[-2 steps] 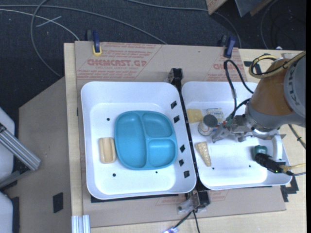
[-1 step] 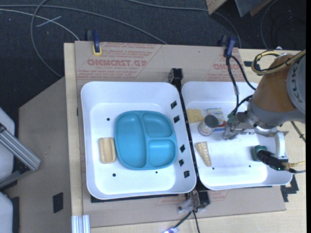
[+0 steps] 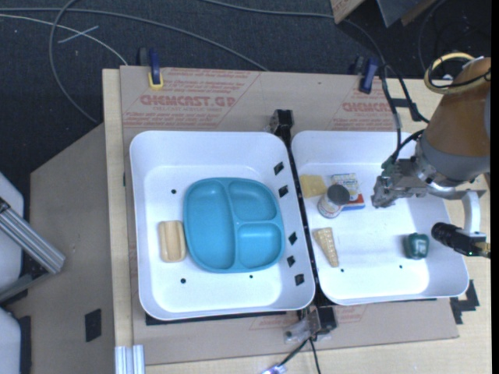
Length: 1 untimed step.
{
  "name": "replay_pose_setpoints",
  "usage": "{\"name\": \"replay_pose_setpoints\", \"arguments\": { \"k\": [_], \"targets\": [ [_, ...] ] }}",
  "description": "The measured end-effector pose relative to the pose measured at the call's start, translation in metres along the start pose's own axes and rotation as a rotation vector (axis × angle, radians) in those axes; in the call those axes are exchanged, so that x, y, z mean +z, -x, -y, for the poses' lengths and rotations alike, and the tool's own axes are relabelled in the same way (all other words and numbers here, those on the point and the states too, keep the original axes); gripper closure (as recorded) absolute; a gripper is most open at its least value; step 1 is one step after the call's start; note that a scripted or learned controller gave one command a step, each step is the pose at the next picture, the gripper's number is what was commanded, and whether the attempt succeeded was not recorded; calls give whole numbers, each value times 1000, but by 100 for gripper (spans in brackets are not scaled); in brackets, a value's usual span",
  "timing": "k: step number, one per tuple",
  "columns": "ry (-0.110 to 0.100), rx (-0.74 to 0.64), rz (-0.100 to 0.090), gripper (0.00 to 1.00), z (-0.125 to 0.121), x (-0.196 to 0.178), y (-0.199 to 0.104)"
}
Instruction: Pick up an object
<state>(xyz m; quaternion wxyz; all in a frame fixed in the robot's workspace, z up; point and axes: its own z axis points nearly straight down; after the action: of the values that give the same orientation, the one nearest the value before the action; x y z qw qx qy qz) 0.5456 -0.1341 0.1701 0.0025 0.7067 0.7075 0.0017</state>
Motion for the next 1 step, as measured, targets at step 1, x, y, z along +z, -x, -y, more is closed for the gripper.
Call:
{"name": "replay_pose_setpoints", "arguments": {
  "k": [1],
  "targets": [
    [1,0,0,100,-2,-54,0]
  ]
}}
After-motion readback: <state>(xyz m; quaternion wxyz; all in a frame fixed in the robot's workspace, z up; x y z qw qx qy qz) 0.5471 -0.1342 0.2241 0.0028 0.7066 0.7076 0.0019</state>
